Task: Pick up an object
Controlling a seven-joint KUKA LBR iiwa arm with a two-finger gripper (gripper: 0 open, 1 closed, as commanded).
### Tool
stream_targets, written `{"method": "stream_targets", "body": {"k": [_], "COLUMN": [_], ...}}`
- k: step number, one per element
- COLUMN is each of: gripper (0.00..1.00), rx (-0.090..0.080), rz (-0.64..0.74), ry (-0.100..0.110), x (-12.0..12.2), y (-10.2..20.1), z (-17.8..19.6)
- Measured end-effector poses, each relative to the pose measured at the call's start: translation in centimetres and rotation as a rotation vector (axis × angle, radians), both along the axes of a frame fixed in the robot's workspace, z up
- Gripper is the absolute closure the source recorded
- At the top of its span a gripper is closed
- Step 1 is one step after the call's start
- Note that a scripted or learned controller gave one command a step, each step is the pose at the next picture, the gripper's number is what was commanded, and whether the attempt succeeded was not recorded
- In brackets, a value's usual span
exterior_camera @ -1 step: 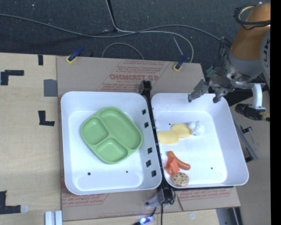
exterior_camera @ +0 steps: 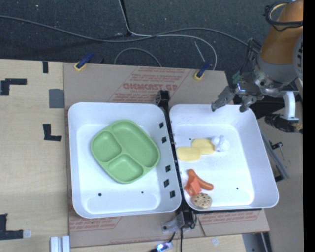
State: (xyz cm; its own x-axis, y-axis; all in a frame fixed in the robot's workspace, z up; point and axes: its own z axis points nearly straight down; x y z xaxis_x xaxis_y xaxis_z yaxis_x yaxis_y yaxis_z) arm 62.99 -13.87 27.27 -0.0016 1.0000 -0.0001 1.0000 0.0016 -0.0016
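The gripper (exterior_camera: 230,103), fingers spread wide and holding nothing, hangs over the far rim of the right-hand bin (exterior_camera: 256,147). Below and nearer the camera lie a yellow duck-like toy (exterior_camera: 194,150), an orange piece, possibly carrots (exterior_camera: 196,183), and a cookie (exterior_camera: 201,200), all clustered for picking. A green divided plate (exterior_camera: 125,151) sits far left.

Both bins (exterior_camera: 78,147) smooth white plastic, slight sheen. Green divided plate (exterior_camera: 125,150) matt plastic. Toy food looks like soft plastic (yellow duck (exterior_camera: 194,149) smooth, cookie (exterior_camera: 201,200) speckled, rougher). Brown cardboard sheet (exterior_camera: 142,83) matt, printed red. Bench (exterior_camera: 24,162) pale wood-look laminate. Gripper (exterior_camera: 230,101) dark metal, arm's orange band (exterior_camera: 285,14) glossy.
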Motion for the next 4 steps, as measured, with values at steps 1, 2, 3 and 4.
{"method": "stream_targets", "body": {"k": [1,2,3,4], "gripper": [0.0,0.0,0.0,1.0], "rx": [0.0,0.0,0.0,0.0], "rz": [-0.001,0.0,0.0,0.001], "ry": [0.005,0.004,0.004,0.001], "x": [-0.2,0.0,-0.5,-0.4], "y": [-0.2,0.4,0.4,0.5], "z": [-6.5,-11.0,-15.5,-14.2]}}
